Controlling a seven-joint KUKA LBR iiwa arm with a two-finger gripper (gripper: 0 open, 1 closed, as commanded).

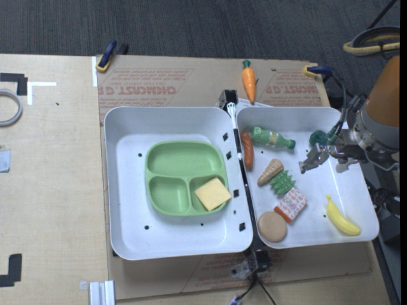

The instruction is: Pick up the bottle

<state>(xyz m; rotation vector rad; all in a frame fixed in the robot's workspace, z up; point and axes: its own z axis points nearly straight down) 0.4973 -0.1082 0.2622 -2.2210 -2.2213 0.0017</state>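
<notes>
The green bottle (272, 138) lies on its side near the far left of the right bin (356, 183), neck pointing right. My gripper (327, 161) hovers over the bin's right half, to the right of the bottle and a little nearer the camera, apart from it. It is open, and nothing is between its fingers (310, 164).
Around the bottle in the right bin lie a sausage (247, 151), a cone (270, 170), a green leafy piece (283, 184), a red-white packet (291, 205), a round bun (272, 226) and a banana (342, 218). The left bin holds a green divided plate (166, 162) with a yellow slice (212, 194). A carrot (248, 80) lies behind the bins.
</notes>
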